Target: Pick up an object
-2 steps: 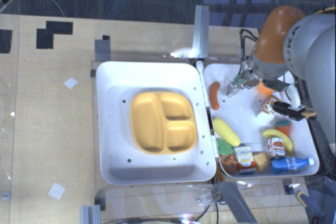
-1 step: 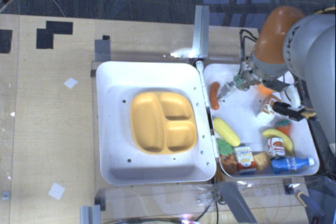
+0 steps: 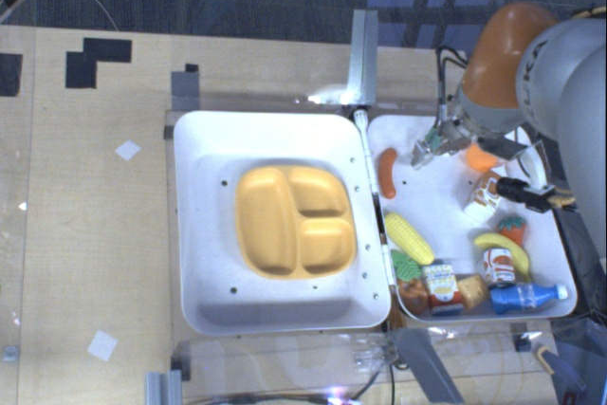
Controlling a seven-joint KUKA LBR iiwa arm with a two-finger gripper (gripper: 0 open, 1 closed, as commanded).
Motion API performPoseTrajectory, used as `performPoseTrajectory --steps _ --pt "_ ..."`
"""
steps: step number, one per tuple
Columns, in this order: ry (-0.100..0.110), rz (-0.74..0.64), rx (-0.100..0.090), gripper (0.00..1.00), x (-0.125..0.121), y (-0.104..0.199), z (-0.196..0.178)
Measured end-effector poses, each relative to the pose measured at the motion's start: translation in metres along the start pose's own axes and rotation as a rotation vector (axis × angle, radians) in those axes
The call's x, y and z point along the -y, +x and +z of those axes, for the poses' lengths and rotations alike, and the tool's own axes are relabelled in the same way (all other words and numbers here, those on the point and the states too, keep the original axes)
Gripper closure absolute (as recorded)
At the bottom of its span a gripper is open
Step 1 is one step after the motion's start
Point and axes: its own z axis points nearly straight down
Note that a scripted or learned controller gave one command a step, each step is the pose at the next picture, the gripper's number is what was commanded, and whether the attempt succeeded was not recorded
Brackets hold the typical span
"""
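Nearest you, along the front wall of the right bin [image 3: 569,266], lies a crowded row: a blue bottle [image 3: 533,297] on its side, a small can [image 3: 499,266], a juice carton [image 3: 439,285] and a green item wedged beside it. Just behind these sit a banana [image 3: 505,247], a strawberry-like piece [image 3: 513,228] and a corn cob [image 3: 409,238] close to the dividing wall. Do not send the pincer into that front cluster; the items touch or nearly touch, and in my judgement a grasp there would likely foul on a neighbour.

The left bin [image 3: 204,204] holds a yellow divided tray [image 3: 294,220], flat and wide, a poor candidate.

Further back in the right bin, a sausage [image 3: 387,172] lies alone near the dividing wall, with bare white floor around it. You should treat this as the best target: isolated, slim, easily spanned.

At the far end, the pincer [image 3: 429,147] hangs low over the rear of the right bin, with the sausage near to its left. Its fingers appear slightly parted with nothing between them. An orange piece [image 3: 481,158] lies near its other side.

Approach the sausage across its short axis, descend squarely, and keep clear of the bin wall on the desk [image 3: 85,232].
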Motion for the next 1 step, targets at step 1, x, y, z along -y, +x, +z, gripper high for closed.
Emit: performPoseTrajectory --steps 1 --pt "0.001 -0.001 0.0 0.0 0.0002 0.0003 0.0006"
